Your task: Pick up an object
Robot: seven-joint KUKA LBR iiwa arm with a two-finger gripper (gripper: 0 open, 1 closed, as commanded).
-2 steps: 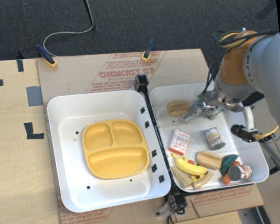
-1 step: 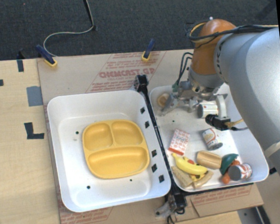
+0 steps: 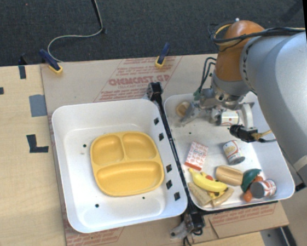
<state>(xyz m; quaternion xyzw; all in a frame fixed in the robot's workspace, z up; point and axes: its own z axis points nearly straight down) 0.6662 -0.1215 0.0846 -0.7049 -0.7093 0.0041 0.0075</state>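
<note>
At the left of the frame the bench (image 3: 15,163) lies bare under its cardboard sheet, with two blue-and-yellow clamps (image 3: 51,61) pinning the sheet's upper edge. Next comes the left bin (image 3: 71,173), which carries a yellow divided plate (image 3: 127,162) sitting flat near its middle. Past the black divider, the right bin (image 3: 270,158) holds all the loose things: a small round brownish item (image 3: 183,109) in its upper left corner, a red-and-white packet (image 3: 196,155) below that, then a toy banana (image 3: 208,181) lying across a tan piece in the lower part, with a bread-roll-shaped toy (image 3: 229,175) just beside it, a small can (image 3: 231,151) above the roll, a dark green toy vegetable (image 3: 251,177) and a red-and-white can on its side (image 3: 263,188) at the lower right corner. The gripper (image 3: 196,109) hangs over the upper part of this bin, near the round brownish item, with the grey arm and its orange band (image 3: 233,50) filling the right of the frame. Its end is a blur of metal and cable, so I cannot tell whether it is spread or pressed together, and I see nothing held in it. By my reckoning the pick is not yet made: every object rests on the bin floor, and grasping and lifting one is what is left.
</note>
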